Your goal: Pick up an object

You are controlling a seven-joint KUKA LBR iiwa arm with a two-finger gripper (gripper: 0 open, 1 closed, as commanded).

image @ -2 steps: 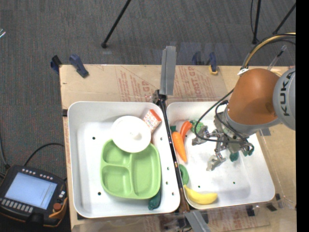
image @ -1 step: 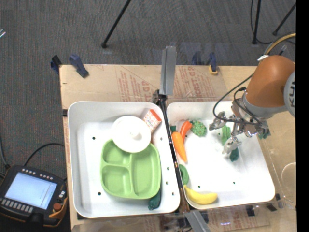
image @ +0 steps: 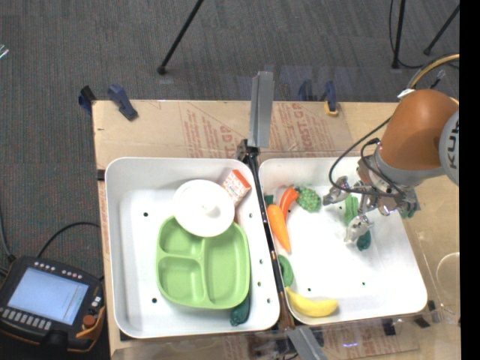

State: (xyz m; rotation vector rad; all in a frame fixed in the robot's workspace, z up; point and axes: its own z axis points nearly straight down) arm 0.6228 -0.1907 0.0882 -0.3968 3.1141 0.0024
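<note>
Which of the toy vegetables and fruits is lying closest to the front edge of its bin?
The yellow banana, in the right bin's front corner, nearer than the carrots.

The left bin (image: 120, 201) holds a divided tray (image: 202, 272) with a round lid (image: 205, 208) overlapping its upper edge; the right bin (image: 405, 276) holds a banana (image: 311, 304) at lower left.

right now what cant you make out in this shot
- Gripper, camera view: the wrist above blocks its fingers, so open or shut is unclear.
- Green item below the gripper: too small and partly covered to name, or to tell if it is held.
- Dark green thing in the left bin: mostly hidden under the green tray.
- Red carton: partly behind the white plate; label too small.
</note>
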